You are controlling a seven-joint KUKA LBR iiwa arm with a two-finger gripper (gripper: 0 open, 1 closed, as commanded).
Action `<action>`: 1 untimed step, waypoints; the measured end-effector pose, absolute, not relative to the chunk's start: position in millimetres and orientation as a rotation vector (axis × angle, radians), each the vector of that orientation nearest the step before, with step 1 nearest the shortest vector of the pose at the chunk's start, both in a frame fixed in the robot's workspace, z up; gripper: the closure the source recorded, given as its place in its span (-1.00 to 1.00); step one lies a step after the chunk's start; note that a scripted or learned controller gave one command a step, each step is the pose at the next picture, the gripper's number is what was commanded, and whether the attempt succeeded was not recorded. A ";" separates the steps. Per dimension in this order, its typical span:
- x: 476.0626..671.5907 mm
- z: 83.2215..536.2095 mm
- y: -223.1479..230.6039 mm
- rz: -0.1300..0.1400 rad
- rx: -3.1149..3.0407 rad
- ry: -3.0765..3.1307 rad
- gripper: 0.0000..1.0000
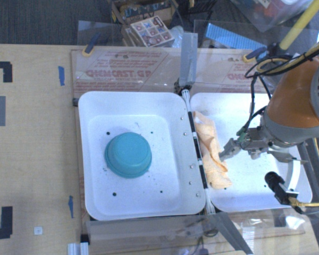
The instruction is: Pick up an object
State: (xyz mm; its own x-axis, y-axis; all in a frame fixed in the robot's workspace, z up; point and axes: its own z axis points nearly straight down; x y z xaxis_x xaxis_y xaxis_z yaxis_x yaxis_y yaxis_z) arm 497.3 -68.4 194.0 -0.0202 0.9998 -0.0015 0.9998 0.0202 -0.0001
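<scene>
Cloth (211, 152), pale orange and crumpled, lay along the right bin's (255, 193) left wall, its long axis running near-to-far. The gripper (229, 149) hung just right of it; whether its jaws were spread I cannot tell.

Pale wooden bench (32, 158) — two white bins (95, 116) side by side.

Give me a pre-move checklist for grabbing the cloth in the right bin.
1. Cloth in view, lying along the left wall of the right bin: ok.
2. Claw over the same bin as the cloth: ok.
3. Claw beside the cloth's right edge, near it: ok.
4. Nothing seen between the claw's tips: ok.
5. Claw opening wide enough: cannot tell.
6. Teal bowl upside down in the left bin, out of the way: ok.
</scene>
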 end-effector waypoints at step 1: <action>479.2 184.3 -74.6 -0.001 2.064 2.372 -1.00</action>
State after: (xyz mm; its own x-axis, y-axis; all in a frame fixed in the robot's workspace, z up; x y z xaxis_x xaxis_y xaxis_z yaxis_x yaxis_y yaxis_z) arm 479.2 -74.6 184.3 -0.1380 0.9904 0.0013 0.9904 0.1380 -0.0023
